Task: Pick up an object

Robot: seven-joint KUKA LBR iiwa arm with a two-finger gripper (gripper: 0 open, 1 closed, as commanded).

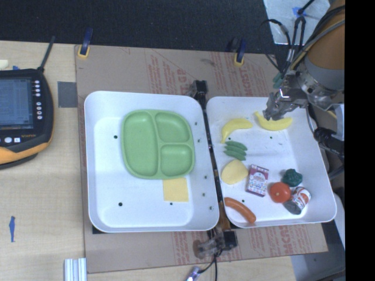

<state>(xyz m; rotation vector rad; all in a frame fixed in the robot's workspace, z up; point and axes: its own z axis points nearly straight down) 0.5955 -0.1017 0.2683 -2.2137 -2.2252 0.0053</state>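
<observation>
On my bench the left bin (105, 192) holds a green divided plate (158, 143), lying flat toward the bin's far side. A flat yellow square (176, 189) sits just beside the plate's near edge. Under both bins lies a sheet of brown cardboard (146, 69), pinned at its far edge by two clamps (85, 43), well apart. A grey patch of tape (67, 94) sits just off the cardboard's left edge. Further left rests a handheld control pad (20, 113) with a dark screen and an orange underside. Black cloth (146, 10) covers the back. A small blue mark (12, 227) shows on the wood near me.
</observation>
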